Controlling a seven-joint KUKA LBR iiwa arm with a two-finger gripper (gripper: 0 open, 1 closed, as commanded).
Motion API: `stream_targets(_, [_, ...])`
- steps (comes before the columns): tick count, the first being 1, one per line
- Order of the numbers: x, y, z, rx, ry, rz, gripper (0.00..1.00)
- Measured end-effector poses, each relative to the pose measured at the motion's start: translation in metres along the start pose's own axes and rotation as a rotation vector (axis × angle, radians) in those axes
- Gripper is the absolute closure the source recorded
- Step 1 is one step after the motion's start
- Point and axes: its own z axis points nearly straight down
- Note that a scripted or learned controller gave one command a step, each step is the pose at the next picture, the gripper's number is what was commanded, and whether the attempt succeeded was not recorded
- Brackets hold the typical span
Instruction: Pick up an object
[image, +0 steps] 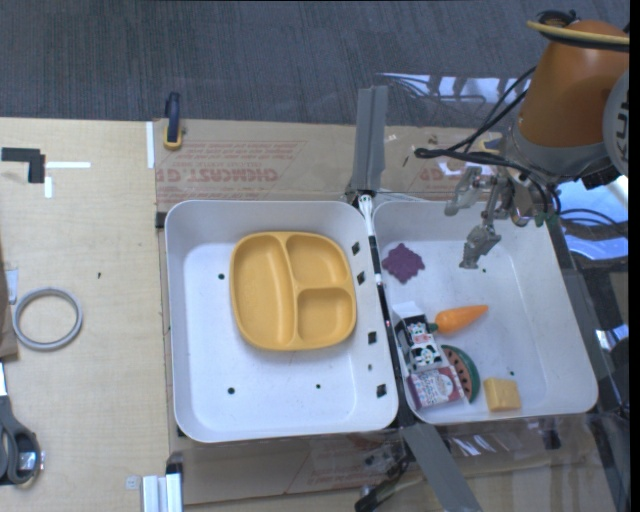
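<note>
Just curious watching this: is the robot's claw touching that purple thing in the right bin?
Apart. The camera view shows bare white bin floor between the gripper and the purple grape bunch, which lies to the left of it.

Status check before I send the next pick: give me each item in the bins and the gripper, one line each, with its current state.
Gripper: raised over the right bin, holding nothing.
Yellow divided plate: flat in the left bin, compartments bare.
Purple grapes: lying loose in the right bin.
Carrot: lying on its side.
Watermelon slice: lying flat, partly under the small carton.
Yellow block: resting near the front wall.
</note>
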Motion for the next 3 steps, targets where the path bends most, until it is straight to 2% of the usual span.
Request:
stream_targets(1, [0.072,0.019,0.105,0.000,0.002,0.001,0.00])
stream_targets(2, [0.126,-0.004,0.111,0.001,0.003,0.526,0.00])
stream_targets(3, [0.044,-0.018,0.090,0.002,-0.001,0.792,0.00])
